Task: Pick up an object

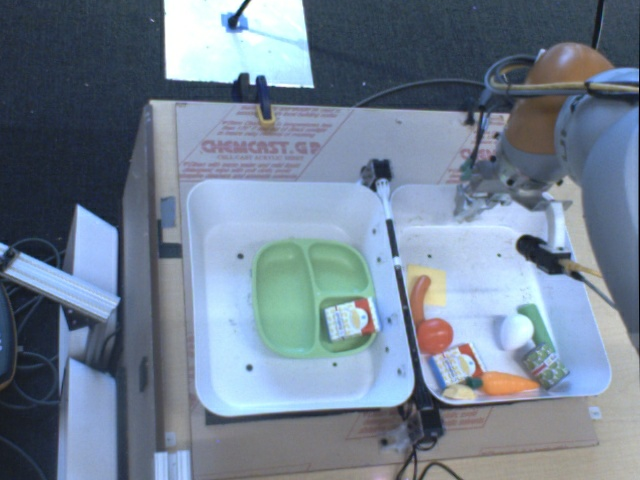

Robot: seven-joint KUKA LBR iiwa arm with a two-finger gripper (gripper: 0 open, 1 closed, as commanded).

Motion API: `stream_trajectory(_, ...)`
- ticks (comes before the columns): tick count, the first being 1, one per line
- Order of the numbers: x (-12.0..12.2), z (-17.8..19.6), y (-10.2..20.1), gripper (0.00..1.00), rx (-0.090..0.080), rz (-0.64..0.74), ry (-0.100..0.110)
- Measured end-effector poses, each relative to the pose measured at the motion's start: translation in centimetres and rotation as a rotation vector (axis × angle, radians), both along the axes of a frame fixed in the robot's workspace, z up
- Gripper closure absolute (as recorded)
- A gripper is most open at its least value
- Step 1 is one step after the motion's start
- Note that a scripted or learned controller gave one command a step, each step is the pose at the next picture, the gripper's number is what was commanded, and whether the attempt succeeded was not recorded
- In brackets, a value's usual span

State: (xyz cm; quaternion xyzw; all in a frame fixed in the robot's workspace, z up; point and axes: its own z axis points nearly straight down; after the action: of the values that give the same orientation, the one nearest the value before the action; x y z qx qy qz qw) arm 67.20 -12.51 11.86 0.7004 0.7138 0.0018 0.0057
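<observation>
In the right bin (590,368), toys (470,353) lie well below the gripper (478,203)

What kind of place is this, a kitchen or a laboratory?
Probably a robot laboratory, not a kitchen. A grey arm with a gripper reaches over two white bins on a bench, and the food, like the carrot and tomato, looks like toys.

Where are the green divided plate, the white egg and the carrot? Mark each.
green divided plate (285,303): camera view, on its large left compartment.
white egg (516,330): camera view, on its middle.
carrot (508,383): camera view, on its orange body.
</observation>
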Motion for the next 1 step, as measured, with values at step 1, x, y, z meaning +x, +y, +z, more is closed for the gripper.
stream_trajectory(1, 0.0, -0.02, 0.01, 0.0, 0.0, 0.001, 0.0)
